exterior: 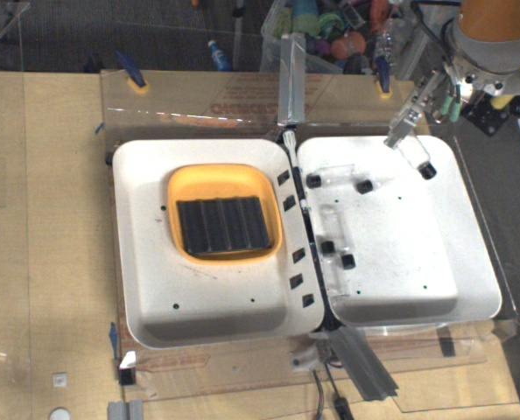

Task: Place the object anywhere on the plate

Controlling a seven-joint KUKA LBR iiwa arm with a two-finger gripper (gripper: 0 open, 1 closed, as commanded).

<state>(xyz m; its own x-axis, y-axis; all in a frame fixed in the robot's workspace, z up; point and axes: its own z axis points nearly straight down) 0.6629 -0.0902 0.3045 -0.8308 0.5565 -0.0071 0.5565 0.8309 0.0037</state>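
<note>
A black ridged rectangular object [223, 225] lies flat on the yellow-orange plate [221, 178], which sits in the left white bin [146, 304]. My gripper [410, 156] hangs over the far part of the right bin [418, 278], well to the right of the plate. Its two fingers stand apart: one grey finger [404, 130] and one with a black tip [427, 171]. It is open, with nothing between its fingers.
Several small black pieces [363, 185] and a faint clear item [330, 226] lie on the right bin's left side. A divider with black clips [295, 226] runs between the bins. A crate of colourful toys [347, 11] stands behind the bench.
</note>
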